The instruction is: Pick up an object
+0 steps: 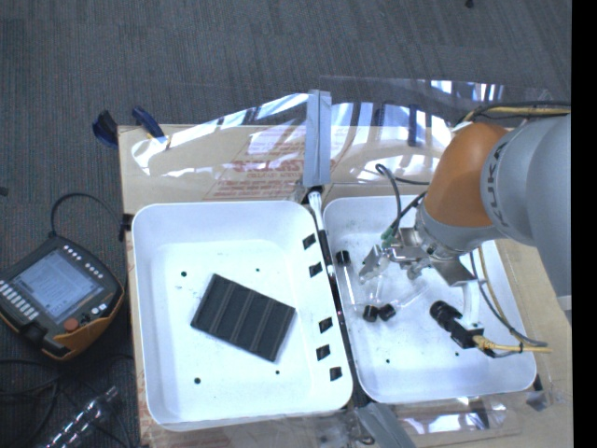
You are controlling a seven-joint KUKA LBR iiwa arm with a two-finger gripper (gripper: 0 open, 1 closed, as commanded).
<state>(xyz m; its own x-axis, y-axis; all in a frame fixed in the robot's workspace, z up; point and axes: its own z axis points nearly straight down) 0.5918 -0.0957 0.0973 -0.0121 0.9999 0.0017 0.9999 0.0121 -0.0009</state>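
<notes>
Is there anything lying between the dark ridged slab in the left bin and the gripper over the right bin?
In the camera view, between the dark ridged slab and the gripper lie bare white bin floor, the divider where the bins meet, with its row of small black clips, and one small black piece.

Two white bins, the left bin [149,250] and the right bin [522,362], sit on a tan worktop [187,180]. In the left bin lies a dark grey ribbed panel [243,316]. The arm [536,175] is grey with an orange band [464,177]. Small black pieces [378,312], possibly clips, dot the right bin. The floor [187,45] is dark grey carpet.
</notes>
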